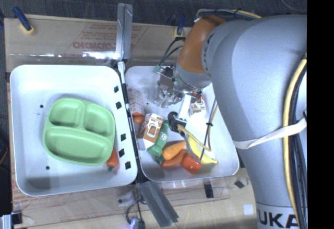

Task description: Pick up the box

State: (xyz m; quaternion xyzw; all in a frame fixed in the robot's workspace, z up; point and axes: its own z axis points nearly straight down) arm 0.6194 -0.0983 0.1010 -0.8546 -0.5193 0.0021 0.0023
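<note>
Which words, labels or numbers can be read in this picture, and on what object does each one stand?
"UKA": end of the KUKA name, cut by the frame edge, on the arm base.
Red print on the cardboard sheet behind the bins: upside down, too blurred to read.
Print on the box: too small to read.

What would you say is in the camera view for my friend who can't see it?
A big grey robot arm reaches from the right, its claw over the right white bin, which holds a small box, a carrot, a banana and other toy food. The left bin holds a green divided tray with a carrot beside it.
</note>
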